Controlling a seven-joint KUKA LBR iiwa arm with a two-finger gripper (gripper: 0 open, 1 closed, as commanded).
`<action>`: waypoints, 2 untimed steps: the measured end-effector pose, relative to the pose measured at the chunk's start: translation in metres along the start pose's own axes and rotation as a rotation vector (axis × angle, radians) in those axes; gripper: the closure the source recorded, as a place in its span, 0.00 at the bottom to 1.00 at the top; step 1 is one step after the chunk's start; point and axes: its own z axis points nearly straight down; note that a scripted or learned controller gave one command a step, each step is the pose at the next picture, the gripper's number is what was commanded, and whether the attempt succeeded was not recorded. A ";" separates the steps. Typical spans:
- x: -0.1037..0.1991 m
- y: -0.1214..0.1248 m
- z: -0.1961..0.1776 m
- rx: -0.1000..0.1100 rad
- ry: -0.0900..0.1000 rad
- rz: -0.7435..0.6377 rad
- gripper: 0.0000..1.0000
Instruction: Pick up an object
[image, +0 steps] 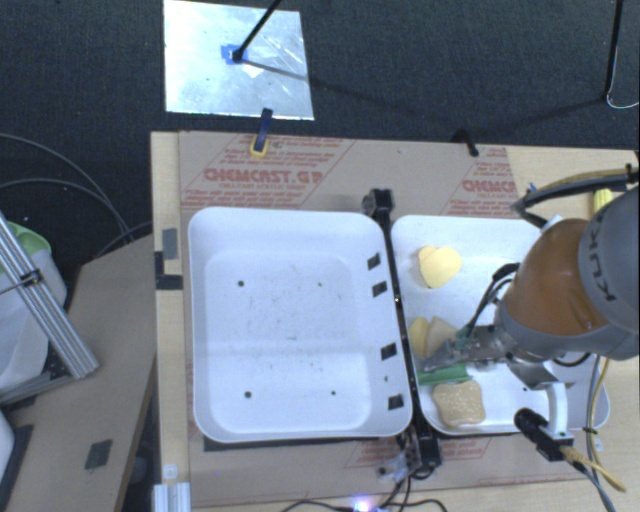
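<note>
Arm pose: the grey KUKA arm with the orange band (560, 285) is reaching in from the right edge of the view and is angling down and leftward over the right shallow white plastic bin (500, 228). The orange band is sitting above the wrist, over the right half of that bin, and dark cables are looping along the wrist's left side.

The two-finger gripper (462, 350) is pointing toward the lower left part of the right bin, near the divider between the bins. Whether its claw is apart or together cannot be told, as the tip is small and blurred against the objects beneath it.

Objects in the right bin are lying as follows. A pale yellow rounded lump (438, 266) is resting in the upper left part, well apart from the gripper. A pale yellow wedge-shaped piece (425, 335) is lying just left of the gripper tip. A green elongated item (443, 374) is lying just below the tip, and contact cannot be confirmed. A tan, rough-surfaced rounded block (460, 404) is sitting near the bin's lower edge, just below the green item.

The left shallow white plastic bin (295, 325) is standing beside the right one on a brown cardboard sheet with red lettering (330, 170).
</note>
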 end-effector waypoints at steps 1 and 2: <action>0.057 0.005 -0.147 -0.018 -0.001 -0.011 0.00; -0.007 0.044 -0.006 0.006 -0.006 0.005 0.00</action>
